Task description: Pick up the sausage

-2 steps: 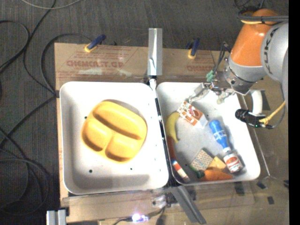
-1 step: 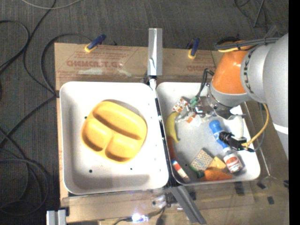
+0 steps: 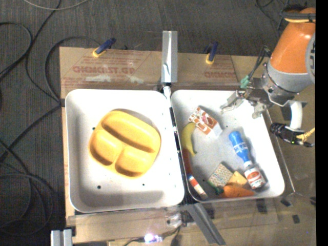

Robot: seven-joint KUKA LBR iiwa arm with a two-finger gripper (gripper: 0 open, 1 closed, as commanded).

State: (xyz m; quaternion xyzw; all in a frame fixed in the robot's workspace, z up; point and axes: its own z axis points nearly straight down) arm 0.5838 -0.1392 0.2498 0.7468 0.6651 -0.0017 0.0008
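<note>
The sausage [image 3: 187, 164], thin and dark red-brown, lies along the left wall of the right bin [image 3: 277, 158], just below the banana [image 3: 189, 137]. My gripper [image 3: 242, 106] hangs over the bin's far right corner, well to the right of and beyond the sausage. Its fingers [image 3: 228, 104] are spread open with nothing between them.
Also in the right bin are an orange-and-white carton [image 3: 203, 121], a blue bottle [image 3: 239, 144], a red-labelled bottle [image 3: 254, 178], a small patterned box [image 3: 221, 175], a carrot [image 3: 237, 191] and a white-and-red tube [image 3: 198, 187]. A yellow divided plate [image 3: 125, 142] lies in the left bin [image 3: 77, 111].
</note>
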